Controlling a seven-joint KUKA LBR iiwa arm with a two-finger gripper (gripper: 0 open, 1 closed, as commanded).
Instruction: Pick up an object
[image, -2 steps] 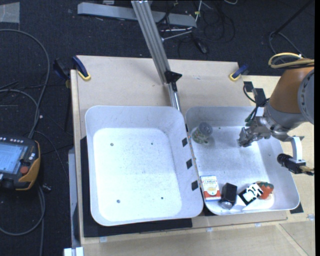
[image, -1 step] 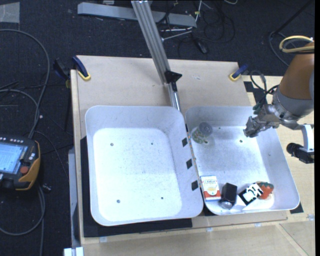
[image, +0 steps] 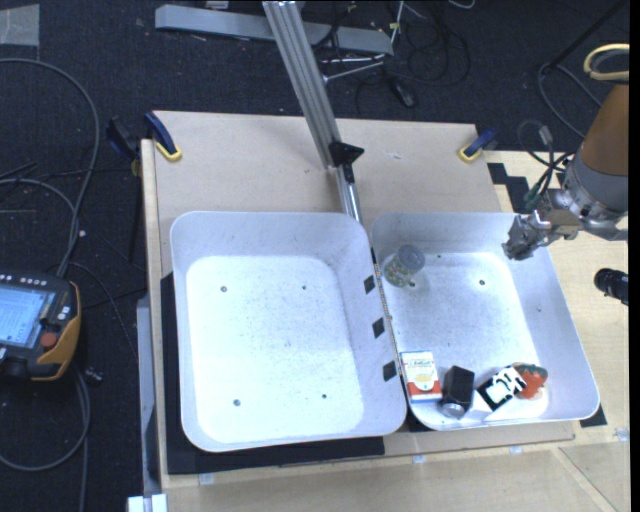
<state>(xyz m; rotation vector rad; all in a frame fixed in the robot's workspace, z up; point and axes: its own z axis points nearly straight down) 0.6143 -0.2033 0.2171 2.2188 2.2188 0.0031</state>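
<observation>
While you scan from the left, you meet the left bin first, its white floor speckled with small dark marks. Along the seam where it meets the right bin you see a few black tabs. Just past that seam, at the right bin's upper left, a clear plastic cup lies tipped on its side. Further down, along the near edge, three things sit close together in a row: a small white and orange box, a black block just beside it, and a black-and-white patterned object with a red-orange end. At the right bin's upper right rim the gripper hangs, well apart from all of these; whether its claw is spread or pressed together, you cannot tell.
</observation>
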